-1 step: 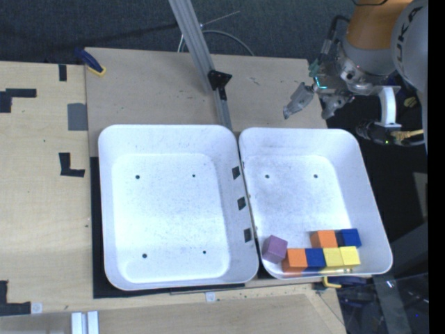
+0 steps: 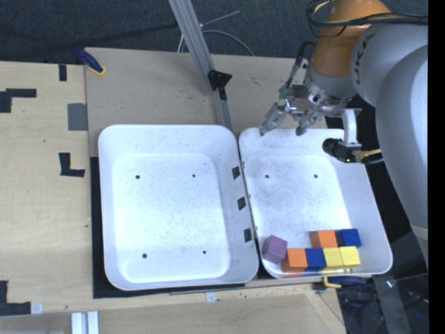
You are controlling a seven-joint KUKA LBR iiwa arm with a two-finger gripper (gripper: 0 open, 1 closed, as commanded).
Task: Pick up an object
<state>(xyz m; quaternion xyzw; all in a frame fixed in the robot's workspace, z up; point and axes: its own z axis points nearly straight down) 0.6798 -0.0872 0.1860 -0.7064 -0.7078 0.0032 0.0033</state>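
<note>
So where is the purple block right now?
The purple block lies in the right bin, at its near left corner, just left of the orange block that starts the cluster of coloured blocks.

Clustered at the right bin's (image 2: 361,207) near edge: purple cube (image 2: 275,247) leftmost and tilted, then two orange (image 2: 297,257) (image 2: 323,239), two blue (image 2: 315,257) (image 2: 349,237), two yellow (image 2: 333,257) (image 2: 350,255), packed touching in two short rows.
</note>
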